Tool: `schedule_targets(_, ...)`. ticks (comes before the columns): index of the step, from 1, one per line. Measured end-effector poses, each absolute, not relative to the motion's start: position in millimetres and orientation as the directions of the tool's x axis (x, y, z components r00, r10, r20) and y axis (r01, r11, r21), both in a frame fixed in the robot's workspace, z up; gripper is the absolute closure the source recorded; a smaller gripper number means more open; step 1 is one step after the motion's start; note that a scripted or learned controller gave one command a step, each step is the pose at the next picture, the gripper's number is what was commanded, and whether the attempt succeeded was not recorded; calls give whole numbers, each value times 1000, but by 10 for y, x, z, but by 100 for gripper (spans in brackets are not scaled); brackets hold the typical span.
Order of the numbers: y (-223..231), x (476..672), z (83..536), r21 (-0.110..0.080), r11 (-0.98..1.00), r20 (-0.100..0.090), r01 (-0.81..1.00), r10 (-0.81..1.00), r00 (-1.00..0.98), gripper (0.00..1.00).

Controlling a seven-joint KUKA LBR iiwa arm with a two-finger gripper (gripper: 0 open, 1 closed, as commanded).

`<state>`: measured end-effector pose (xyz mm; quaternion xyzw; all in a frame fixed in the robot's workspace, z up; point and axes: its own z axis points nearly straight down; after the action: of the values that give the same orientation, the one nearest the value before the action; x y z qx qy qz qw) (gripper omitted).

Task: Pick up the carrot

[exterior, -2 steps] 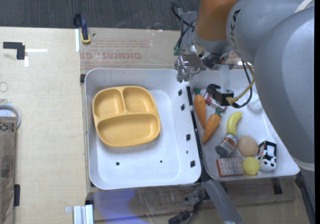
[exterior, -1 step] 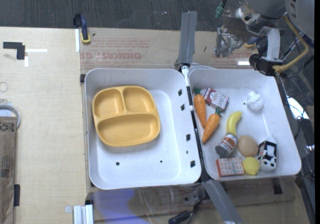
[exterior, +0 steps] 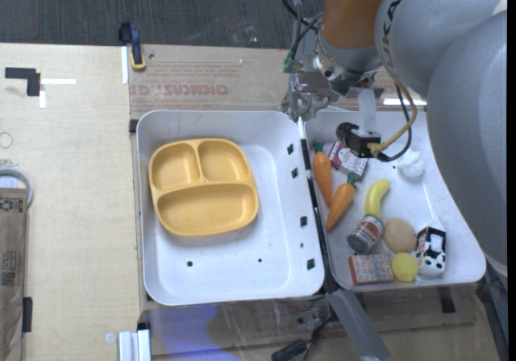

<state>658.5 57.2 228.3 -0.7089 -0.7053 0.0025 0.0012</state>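
Gripper (exterior: 300,107) sits above the right bin's (exterior: 451,214) far-left corner, grip state cannot be told; two carrots (exterior: 322,176) (exterior: 340,204) lie touching along the bin's left wall, so a descent risks clipping the wall or nudging both.

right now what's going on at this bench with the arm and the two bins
A grey and orange arm reaches in from the right, with its claw poised over the back edge where the two white bins meet. Two carrots lie untouched in the right bin among a banana, a can and other small items. The left bin holds a yellow divided plate.
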Motion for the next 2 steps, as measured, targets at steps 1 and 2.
schedule_targets(1,752,6594,3742,-3,-250,-4,968,968,250,100)
schedule_targets(2,1845,6504,2342,-5,-390,-5,921,921,390,100)
